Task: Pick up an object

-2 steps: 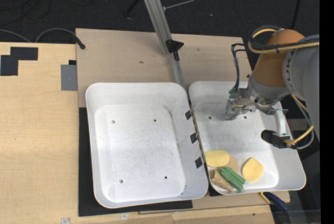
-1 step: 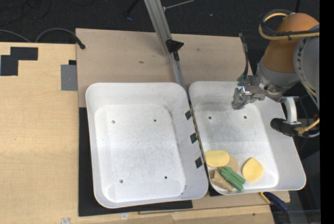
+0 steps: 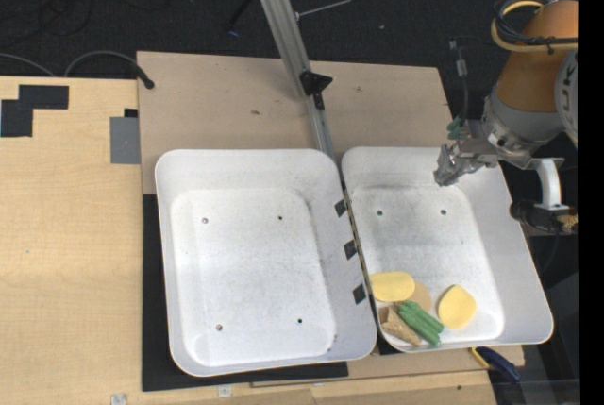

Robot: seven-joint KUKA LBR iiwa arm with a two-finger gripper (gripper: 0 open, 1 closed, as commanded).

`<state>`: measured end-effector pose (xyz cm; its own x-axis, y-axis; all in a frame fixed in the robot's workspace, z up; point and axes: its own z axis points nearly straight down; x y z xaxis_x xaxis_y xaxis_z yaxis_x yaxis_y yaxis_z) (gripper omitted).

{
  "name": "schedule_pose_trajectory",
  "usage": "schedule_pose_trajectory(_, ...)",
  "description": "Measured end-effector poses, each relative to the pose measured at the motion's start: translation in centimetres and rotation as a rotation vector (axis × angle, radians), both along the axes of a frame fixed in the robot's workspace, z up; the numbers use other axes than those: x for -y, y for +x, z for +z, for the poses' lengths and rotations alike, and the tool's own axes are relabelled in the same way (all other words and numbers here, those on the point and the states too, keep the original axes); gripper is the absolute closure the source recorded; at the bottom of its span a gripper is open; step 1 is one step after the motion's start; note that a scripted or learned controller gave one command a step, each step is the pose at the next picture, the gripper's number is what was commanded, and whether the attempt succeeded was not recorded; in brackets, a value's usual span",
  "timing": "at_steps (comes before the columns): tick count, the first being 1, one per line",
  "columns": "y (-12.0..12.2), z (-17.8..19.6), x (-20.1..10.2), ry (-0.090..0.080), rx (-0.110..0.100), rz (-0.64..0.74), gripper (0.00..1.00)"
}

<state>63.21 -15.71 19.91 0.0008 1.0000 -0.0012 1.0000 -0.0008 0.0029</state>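
My gripper [image 3: 447, 169] hangs over the far right corner of the right bin [image 3: 505, 233], well away from the objects. At that bin's near edge lies a small cluster: a yellow oval piece [image 3: 392, 286], a yellow rounded piece [image 3: 457, 307], a green pod-like object [image 3: 420, 321] and a tan object [image 3: 401, 328] partly under the green one. Nothing shows between the gripper's fingers.
The left bin [image 3: 179, 205] stands beside the right one, with black clips [image 3: 349, 248] along their shared edge. A slanted aluminium rail [image 3: 288, 35] rises behind the bins. The arm's orange band and grey wrist [image 3: 538, 82] stand at the right.
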Motion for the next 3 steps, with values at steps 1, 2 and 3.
schedule_pose_trajectory(1,0.0,2.2,0.1,0.001,-0.002,0.001,1.00)
schedule_pose_trajectory(2,-1.3,3.4,-4.8,0.004,-0.006,0.005,1.00)
schedule_pose_trajectory(3,-3.0,2.8,-8.8,0.003,-0.008,0.003,1.00)
